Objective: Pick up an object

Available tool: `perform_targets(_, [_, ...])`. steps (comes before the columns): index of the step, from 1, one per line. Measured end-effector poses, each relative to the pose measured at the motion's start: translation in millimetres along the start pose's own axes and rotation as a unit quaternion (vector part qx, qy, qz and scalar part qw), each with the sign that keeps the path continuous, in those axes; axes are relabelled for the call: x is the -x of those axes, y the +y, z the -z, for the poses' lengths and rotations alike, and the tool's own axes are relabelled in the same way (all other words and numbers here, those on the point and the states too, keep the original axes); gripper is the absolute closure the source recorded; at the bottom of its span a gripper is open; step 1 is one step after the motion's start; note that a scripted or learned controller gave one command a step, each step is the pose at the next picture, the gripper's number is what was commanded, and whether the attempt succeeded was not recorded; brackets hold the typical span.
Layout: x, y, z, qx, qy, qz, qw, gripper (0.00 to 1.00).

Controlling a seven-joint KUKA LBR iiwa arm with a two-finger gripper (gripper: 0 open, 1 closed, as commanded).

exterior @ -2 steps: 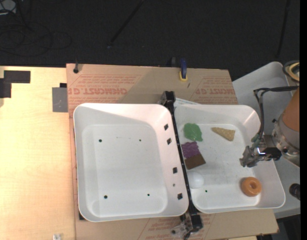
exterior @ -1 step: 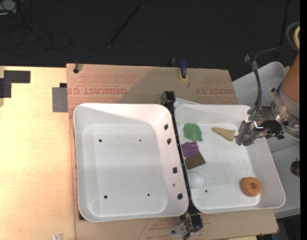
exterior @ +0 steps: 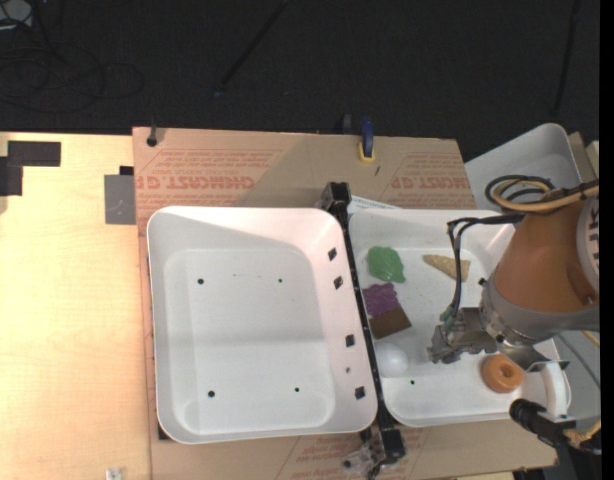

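Observation:
The right bin (exterior: pixel 427 408) holds a green lump (exterior: pixel 385 262), a purple piece (exterior: pixel 380 296) resting against a brown block (exterior: pixel 391 320), a pale tan wedge (exterior: pixel 446 264), a white ball (exterior: pixel 391 358) and an orange ring (exterior: pixel 503 373). My gripper (exterior: pixel 446 349) hangs low over the middle of this bin, right of the brown block and left of the orange ring. Its dark fingers point down toward the bin floor, and I see no object between them. The arm's orange band and grey wrist cover the bin's right part.
The left bin (exterior: pixel 247 418) lies beside the right one, parted by a black clip strip (exterior: pixel 349 298). Both rest on cardboard (exterior: pixel 247 168) over a wooden bench (exterior: pixel 57 318). Yellow and black cables (exterior: pixel 517 190) loop above the arm at the right.

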State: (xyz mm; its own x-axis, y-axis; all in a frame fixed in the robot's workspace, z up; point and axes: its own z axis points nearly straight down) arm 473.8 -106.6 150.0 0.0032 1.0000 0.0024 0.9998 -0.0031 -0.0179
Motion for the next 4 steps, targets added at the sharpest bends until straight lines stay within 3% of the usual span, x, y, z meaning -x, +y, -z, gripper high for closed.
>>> perform_targets(1, [-36, 1, 97, 0.011, -0.001, 0.004, 0.9999, 1.0])
perform_targets(2, [-88, -1, 185, 0.012, 0.0, 0.005, 0.9999, 1.0])
perform_targets(3, [39, -2, 172, 0.008, -0.003, -0.005, 1.0, 1.0])
perform_targets(4, [60, -2, 11, 0.0, 0.001, 0.0, 1.0, 1.0])
